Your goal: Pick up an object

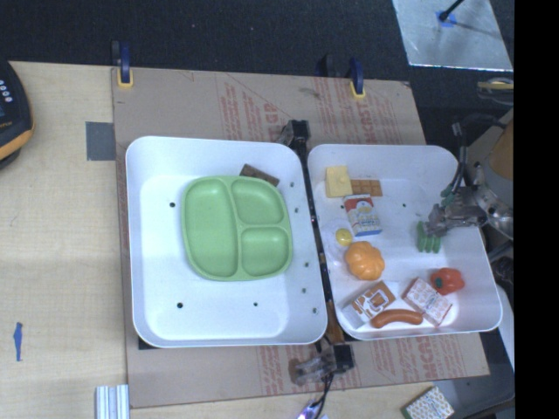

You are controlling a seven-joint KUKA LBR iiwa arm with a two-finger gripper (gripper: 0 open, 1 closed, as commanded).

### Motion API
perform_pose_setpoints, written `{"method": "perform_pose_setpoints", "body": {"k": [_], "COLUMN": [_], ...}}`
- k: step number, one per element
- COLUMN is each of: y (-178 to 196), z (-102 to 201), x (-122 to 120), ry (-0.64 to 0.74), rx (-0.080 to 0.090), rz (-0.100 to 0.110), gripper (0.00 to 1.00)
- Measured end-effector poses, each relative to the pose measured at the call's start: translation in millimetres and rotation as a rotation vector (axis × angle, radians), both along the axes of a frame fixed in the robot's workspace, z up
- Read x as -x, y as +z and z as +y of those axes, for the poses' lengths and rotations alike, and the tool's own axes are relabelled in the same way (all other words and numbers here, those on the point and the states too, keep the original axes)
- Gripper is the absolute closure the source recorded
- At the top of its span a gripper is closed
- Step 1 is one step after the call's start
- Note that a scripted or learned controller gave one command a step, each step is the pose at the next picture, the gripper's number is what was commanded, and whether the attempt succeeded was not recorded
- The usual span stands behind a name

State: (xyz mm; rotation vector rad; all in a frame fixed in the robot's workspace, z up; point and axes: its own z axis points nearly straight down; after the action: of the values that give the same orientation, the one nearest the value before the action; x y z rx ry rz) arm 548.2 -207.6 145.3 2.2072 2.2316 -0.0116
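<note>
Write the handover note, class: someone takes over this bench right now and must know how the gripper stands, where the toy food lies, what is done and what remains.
Gripper: low at the right side of the right white bin, just above the small green toy vegetable; whether it grips anything cannot be told.
Things: all in the right bin, namely the orange round toy fruit, red toy pepper, brown toy sausage, yellow cheese square, white carton with a red label.
Left white bin: holds the green divided plastic plate.
Done: the reach to the green piece.
Left: nothing is seen lifted; the pick remains.
</note>
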Motion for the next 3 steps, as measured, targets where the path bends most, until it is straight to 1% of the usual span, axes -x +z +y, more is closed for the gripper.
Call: {"method": "perform_pose_setpoints", "body": {"k": [1, 2, 3], "y": [0, -57, -43], "z": [0, -4, -5], "x": [0, -11, -12], "ry": [0.001, -0.004, -0.004], "rx": [0.0, -0.008, -0.007], "rz": [0.001, 0.003, 0.002], "gripper": [0.0, 0.0, 1.0]}}
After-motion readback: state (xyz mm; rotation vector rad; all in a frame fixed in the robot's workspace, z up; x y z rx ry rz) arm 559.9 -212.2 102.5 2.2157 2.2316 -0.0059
